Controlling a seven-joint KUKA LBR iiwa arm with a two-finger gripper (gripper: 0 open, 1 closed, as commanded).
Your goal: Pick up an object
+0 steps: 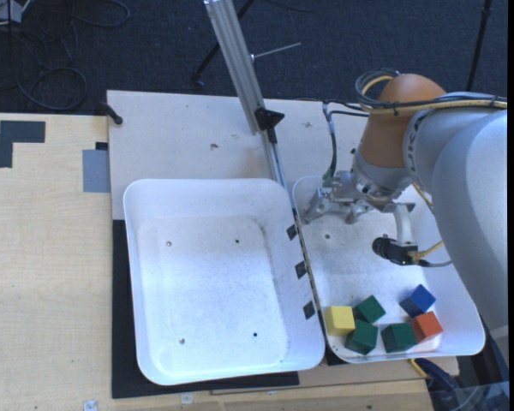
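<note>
Well, nearest me the small coloured cubes sit bunched at the close end of the right-hand shallow white bin (463, 336): a yellow cube (341, 318), three dark green cubes (370, 308), a blue cube (418, 299) and an orange-red cube (427, 324), all well apart from the pincer. Farther back, the metal two-finger gripper (330, 202) hangs over that bin's far end beside the left-hand white bin (210, 281); I cannot tell how it stands. No readable writing anywhere.

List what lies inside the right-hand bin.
The right bin holds six cubes along its near edge: a yellow cube, three green cubes, a blue cube and an orange cube. The arm covers the bin's far right part.
</note>
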